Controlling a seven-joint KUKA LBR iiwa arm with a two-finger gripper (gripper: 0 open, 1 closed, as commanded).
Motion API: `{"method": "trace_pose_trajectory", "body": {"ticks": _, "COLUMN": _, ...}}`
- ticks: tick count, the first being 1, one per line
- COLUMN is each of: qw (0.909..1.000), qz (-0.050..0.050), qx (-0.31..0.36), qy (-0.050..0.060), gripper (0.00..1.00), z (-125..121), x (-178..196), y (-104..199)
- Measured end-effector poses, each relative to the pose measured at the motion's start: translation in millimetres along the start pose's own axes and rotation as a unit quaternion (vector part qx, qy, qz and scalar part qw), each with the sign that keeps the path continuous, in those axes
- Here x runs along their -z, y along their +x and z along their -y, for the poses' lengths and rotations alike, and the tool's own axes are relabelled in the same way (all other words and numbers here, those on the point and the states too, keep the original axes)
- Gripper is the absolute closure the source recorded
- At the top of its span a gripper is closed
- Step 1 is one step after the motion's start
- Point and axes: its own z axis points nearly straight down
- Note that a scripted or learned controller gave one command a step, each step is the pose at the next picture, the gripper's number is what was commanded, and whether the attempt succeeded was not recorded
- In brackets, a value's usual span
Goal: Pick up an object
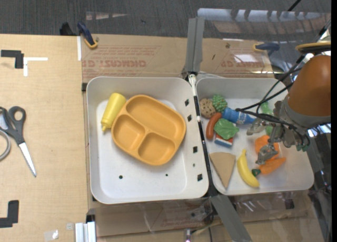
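Within the right bin [295,180], one banana [246,169], one carrot [271,165] and one wedge [223,167] are seen; the jaws [267,150] hang over an orange toy [261,144], their opening impossible to tell. One yellow plate [148,129] and one bottle [112,110] are held by the left bin [142,191].

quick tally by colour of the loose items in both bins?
Yellow: 2, bottle, banana
Orange: 3, tray, carrot, orange piece under the gripper
Green: 2, broccoli, leaf
Brown or tan: 2, cookie, wedge
Red: 1, sausage
Blue: 1, tube
Total: 11, what the arm hides aside.
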Motion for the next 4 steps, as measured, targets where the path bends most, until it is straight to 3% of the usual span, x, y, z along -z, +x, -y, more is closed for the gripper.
{"method": "trace_pose_trajectory", "body": {"ticks": 1, "qw": 0.9995, "qz": -0.003, "qx": -0.031, "qy": -0.001, "gripper": 0.0, "z": 18, "x": -10, "y": 43}}
{"method": "trace_pose_trajectory", "body": {"ticks": 2, "qw": 0.9996, "qz": -0.001, "qx": -0.03, "qy": 0.0, "gripper": 1.0, "z": 17, "x": -1, "y": 41}}
{"method": "trace_pose_trajectory", "body": {"ticks": 3, "qw": 0.9996, "qz": -0.001, "qx": -0.03, "qy": 0.0, "gripper": 0.0, "z": 17, "x": -1, "y": 41}}
{"method": "trace_pose_trajectory", "body": {"ticks": 4, "qw": 0.9996, "qz": 0.001, "qx": -0.028, "qy": 0.001, "gripper": 1.0, "z": 16, "x": 9, "y": 39}}
